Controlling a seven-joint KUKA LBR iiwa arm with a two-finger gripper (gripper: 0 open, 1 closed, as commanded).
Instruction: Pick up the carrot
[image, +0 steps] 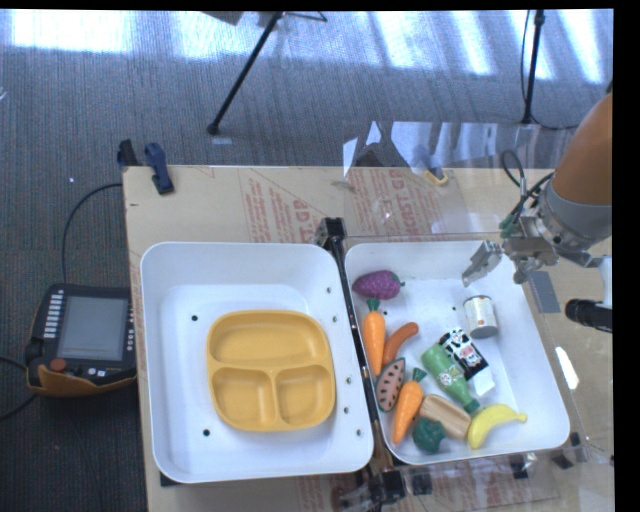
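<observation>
carrots lie in the right bin (548, 395): one (407, 409) near the front beside the watermelon slice (390, 385), one (373, 339) upright along the left wall, a third (400, 340) slanting beside it. they look like light, stiff, smooth plastic toys, likely slippery; a pinch across the thick middle seems safest. the crowded front carrot touches its neighbours. farther back, the tool (500, 259) hovers over the bin's rear edge; whether it is spread i cannot tell, and the arm is cut off.
</observation>
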